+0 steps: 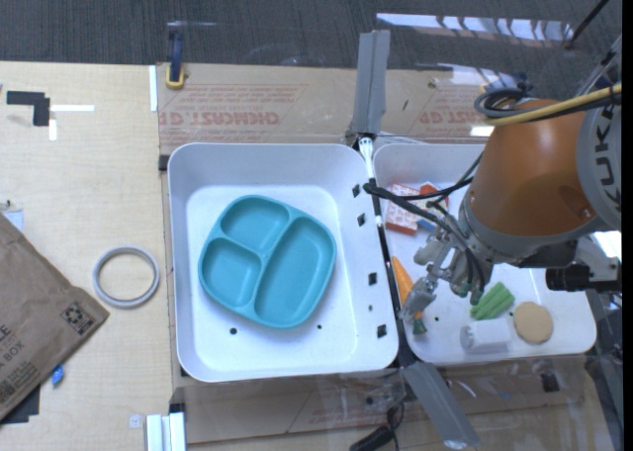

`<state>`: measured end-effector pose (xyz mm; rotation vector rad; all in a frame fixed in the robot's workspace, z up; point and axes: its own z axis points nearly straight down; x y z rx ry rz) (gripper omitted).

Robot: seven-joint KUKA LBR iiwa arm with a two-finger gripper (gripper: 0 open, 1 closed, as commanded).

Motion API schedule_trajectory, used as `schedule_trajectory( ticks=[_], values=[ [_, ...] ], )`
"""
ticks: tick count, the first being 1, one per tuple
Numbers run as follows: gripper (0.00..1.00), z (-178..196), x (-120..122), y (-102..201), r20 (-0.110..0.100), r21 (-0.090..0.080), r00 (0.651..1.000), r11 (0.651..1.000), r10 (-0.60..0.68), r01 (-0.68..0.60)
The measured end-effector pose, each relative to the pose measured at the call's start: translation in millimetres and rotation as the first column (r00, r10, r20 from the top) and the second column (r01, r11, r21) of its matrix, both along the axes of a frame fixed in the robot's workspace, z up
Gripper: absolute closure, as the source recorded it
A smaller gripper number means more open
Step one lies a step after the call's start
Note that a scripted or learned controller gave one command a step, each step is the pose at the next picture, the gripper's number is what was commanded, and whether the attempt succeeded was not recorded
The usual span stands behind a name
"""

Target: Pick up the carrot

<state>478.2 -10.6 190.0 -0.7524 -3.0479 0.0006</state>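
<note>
Orange, the carrot [401, 278] is being left against the right bin's [564, 345] left wall, just beside the lowered claw [423, 303], whose open-or-closed state cannot be told, seemingly being lined up for a grasp.

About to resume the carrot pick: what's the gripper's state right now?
Gripper: low in the right white bin, beside the orange carrot at the bin's left wall; open or shut cannot be told, and no carrot is seen held.
</note>
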Motion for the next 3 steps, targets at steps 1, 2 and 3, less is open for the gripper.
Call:
schedule_trajectory(
  ticks=[1,2,3],
  values=[
    [0.00,0,0,6,0.000,0.000,0.991,0.991,0.131,-0.131],
    [0.00,0,26,-19,0.002,0.000,1.000,1.000,0.016,-0.016],
    [0.00,0,0,-22,0.000,0.001,0.982,0.982,0.191,-0.191]
  ],
)
